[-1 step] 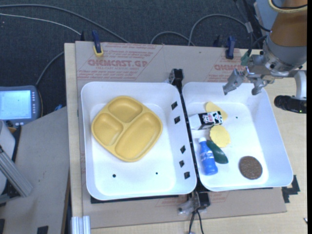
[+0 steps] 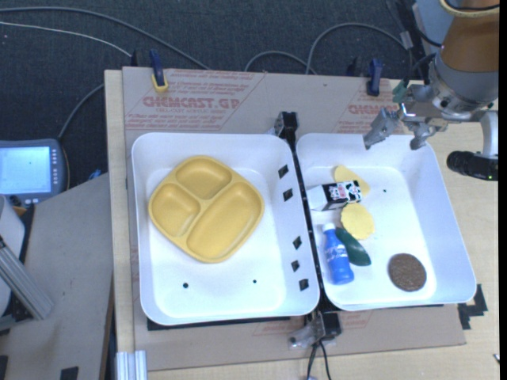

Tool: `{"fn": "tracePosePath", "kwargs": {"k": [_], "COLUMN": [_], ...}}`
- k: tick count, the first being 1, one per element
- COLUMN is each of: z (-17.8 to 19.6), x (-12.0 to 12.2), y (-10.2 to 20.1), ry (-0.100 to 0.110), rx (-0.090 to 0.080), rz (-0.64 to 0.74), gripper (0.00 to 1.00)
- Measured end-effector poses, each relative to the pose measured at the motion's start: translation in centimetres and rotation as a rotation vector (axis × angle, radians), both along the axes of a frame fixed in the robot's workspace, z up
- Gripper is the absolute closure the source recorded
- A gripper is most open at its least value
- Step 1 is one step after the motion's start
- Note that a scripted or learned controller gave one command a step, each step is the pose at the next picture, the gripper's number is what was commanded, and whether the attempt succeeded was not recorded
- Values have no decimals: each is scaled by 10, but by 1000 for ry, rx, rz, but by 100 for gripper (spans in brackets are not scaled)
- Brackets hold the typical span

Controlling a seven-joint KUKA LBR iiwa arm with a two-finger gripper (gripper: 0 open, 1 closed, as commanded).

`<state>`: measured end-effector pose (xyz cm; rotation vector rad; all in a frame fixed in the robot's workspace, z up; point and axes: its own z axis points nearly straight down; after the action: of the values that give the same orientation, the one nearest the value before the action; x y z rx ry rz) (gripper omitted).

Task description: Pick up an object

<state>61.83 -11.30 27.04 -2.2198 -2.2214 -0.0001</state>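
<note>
Landmark: the cardboard sheet [image 2: 238, 93] is lying under both bins.
Blue clamps: one [image 2: 158, 71] is gripping its far left edge, another [image 2: 374, 76] its far right edge.
Cables: black ones [image 2: 79, 30] are trailing beyond it.
Handheld screen [image 2: 30, 169]: sitting left of it.

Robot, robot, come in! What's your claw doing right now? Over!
Gripper open, above right bin's far edge, holding nothing. Blue bottle, yellow pieces, brown disc lie loose in that bin. Nothing blocking.
</note>
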Motion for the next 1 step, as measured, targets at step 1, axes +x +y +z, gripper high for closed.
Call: {"fn": "tracePosePath", "kwargs": {"k": [1], "z": [-42], "x": [1], "y": [-1], "ry": [4], "rx": [0], "rz": [-1], "gripper": [0]}}
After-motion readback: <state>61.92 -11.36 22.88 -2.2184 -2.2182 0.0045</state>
